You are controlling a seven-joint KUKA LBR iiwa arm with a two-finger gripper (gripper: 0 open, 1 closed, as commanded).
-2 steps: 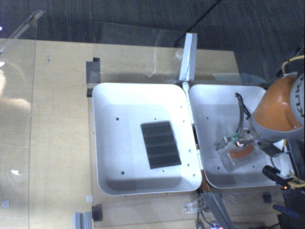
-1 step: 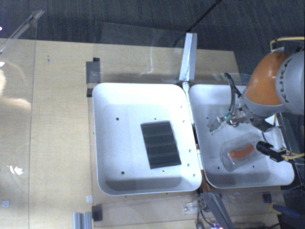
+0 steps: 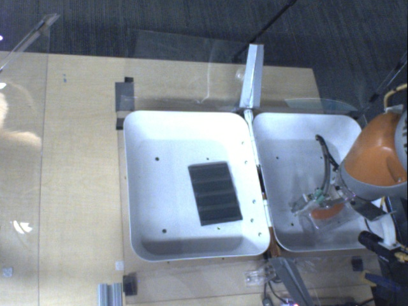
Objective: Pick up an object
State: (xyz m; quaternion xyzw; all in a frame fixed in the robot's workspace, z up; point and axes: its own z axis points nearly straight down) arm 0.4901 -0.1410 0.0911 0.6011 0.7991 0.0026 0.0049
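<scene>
in the right bin [image 3: 287, 132], the fingers [image 3: 317, 203] sit low over an orange object [image 3: 325, 213]; their spread is unclear.

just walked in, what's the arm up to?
The arm reaches into the right bin, with its gripper low over an orange object near the bin floor. Whether it has a grasp is unclear from this view. A dark ridged slab lies flat in the left bin, untouched.

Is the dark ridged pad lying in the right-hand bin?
No, the dark ridged pad lies flat in the left bin, while the arm works over the right bin.
</scene>
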